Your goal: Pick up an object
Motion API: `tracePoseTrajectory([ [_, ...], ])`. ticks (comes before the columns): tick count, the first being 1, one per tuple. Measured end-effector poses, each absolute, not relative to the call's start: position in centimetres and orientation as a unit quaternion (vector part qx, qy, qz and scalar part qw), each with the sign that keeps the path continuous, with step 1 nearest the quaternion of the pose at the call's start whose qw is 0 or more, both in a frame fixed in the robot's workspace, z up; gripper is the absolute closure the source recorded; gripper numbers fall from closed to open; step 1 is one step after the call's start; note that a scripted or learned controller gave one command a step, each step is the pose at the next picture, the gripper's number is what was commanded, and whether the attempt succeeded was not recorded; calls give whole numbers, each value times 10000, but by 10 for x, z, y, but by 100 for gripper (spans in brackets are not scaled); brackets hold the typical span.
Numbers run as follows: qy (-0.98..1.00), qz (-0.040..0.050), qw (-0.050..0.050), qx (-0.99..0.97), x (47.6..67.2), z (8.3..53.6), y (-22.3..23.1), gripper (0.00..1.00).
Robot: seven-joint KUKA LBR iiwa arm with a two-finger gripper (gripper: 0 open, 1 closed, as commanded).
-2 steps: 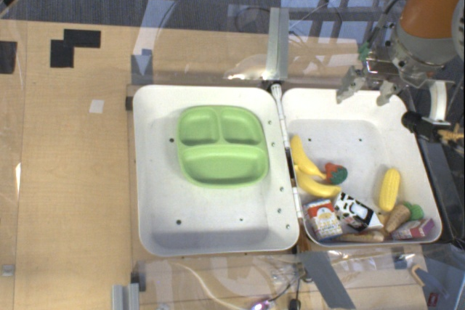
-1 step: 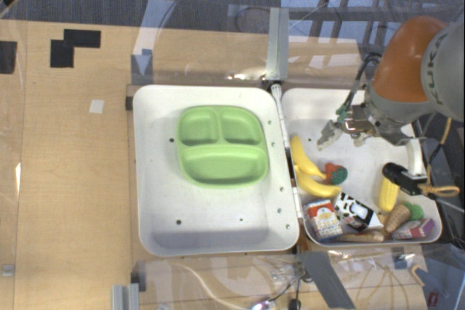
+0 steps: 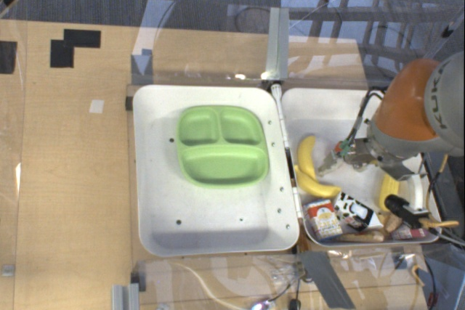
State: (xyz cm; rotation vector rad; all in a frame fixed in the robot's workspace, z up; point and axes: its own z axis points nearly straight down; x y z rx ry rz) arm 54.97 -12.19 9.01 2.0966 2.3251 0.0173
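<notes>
White plastic, two shallow bins side by side on the pale wooden counter (image 3: 65,178), sharing a middle rim. Camera view, looking down at a slant.

Left bin (image 3: 156,221): one green three-compartment plastic tray (image 3: 221,145), lying flat near the centre, a little toward the far side. Bare white floor rings it on all sides, widest along the near wall. It touches no wall.

Right bin (image 3: 320,109): far half bare, open floor. Clutter packs the near half. One yellow banana (image 3: 311,172) curves along the left wall, just beside the shared rim. One red-labelled small packet (image 3: 324,218) sits in the near left corner. One black-and-white printed item (image 3: 354,208) lies just right of it. One yellow block-like piece (image 3: 389,191) sits further right; one dark-handled tool (image 3: 407,213) lies across the near right corner. Smaller bits under these too jumbled to count.

Grey arm with orange band (image 3: 407,109) enters from the right, over the right bin's far right part. End effector (image 3: 347,154) sits low, mid-bin, just right of the banana and near the clutter. Finger state: cannot tell. Nothing visibly held.
</notes>
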Motion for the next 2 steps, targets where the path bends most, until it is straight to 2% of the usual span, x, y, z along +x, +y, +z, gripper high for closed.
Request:
tracePoseTrajectory([
  [1, 7040, 54, 58, 7102, 618, 89, -101, 0],
  [2, 7054, 68, 49, 7088, 620, 97, -99, 100],
])
